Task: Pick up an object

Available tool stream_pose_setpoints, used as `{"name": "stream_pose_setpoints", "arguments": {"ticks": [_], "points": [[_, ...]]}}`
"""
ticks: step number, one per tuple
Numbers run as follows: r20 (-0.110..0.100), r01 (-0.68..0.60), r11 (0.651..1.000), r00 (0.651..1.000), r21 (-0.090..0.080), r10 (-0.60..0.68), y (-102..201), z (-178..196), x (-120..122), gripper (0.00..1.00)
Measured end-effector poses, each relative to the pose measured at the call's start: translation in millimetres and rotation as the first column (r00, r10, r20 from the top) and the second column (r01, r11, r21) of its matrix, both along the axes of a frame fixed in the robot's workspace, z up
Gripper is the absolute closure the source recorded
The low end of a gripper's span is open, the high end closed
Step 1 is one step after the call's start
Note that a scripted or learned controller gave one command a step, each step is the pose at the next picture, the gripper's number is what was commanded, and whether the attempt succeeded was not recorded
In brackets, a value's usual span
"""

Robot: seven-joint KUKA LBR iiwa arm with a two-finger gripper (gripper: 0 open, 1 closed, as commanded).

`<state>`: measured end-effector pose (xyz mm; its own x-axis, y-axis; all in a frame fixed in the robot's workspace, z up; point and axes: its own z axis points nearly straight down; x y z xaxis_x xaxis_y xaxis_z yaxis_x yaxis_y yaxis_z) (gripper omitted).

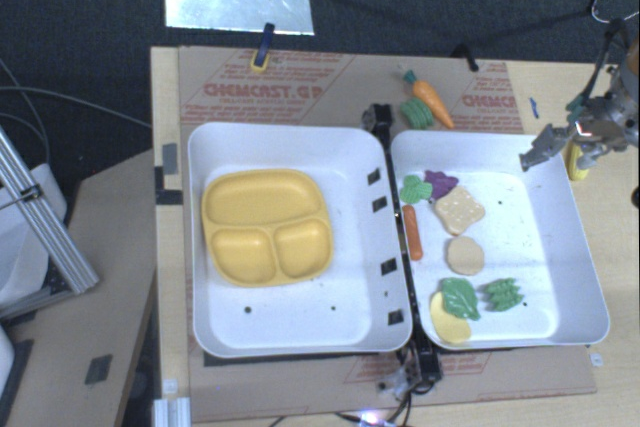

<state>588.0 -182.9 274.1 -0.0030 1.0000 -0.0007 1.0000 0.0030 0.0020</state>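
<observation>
The right bin (pixel 560 245) holds several toy foods: a slice of toast (pixel 459 210), a round beige biscuit (pixel 465 256), an orange stick (pixel 412 232), a green leaf (pixel 414 188), purple grapes (pixel 441 182), a lettuce piece (pixel 459 297) on a yellow slice (pixel 448 327), and a small green vegetable (pixel 502 293). My gripper (pixel 562 147) hangs over the right bin's far right corner, well apart from the food. Nothing shows in its grasp.
The left bin (pixel 230 145) carries a yellow divided plate (pixel 267 224). A toy carrot (pixel 431 97) with a green piece (pixel 417 113) lies on the cardboard behind the bins. A small yellow item (pixel 577 161) sits by the gripper at the bin's right rim.
</observation>
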Motion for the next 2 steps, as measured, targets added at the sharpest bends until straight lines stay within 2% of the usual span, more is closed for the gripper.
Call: {"name": "stream_pose_setpoints", "arguments": {"ticks": [1,2], "points": [[-0.014,0.007,1.000,1.000,0.005,-0.006,4,-94,-107,0.00],[-0.003,-0.006,1.000,1.000,0.004,0.006,56,-195,-58,0.00]]}}
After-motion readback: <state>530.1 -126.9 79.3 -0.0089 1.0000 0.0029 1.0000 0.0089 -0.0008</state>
